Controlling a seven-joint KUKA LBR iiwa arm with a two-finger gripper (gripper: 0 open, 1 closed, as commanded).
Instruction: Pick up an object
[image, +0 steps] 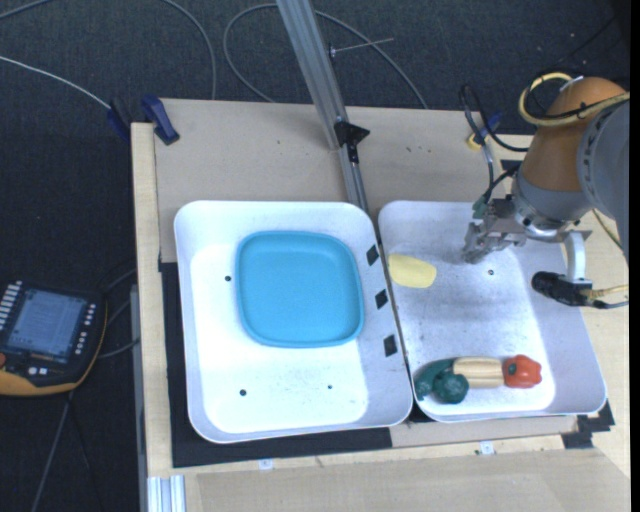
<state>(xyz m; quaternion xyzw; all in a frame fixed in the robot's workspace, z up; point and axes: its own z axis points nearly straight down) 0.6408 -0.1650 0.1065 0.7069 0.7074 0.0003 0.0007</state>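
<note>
Hand (480, 243) sits low in the upper part of the right bin (560, 395), right of frame centre; cannot tell its grip state. Just left of it lies a pale yellow, rounded object (412, 271), apart from the hand. Blue plate (299, 288) in left bin (205, 400).

Grey arm (606, 150), orange wrist band (565, 130)
</note>
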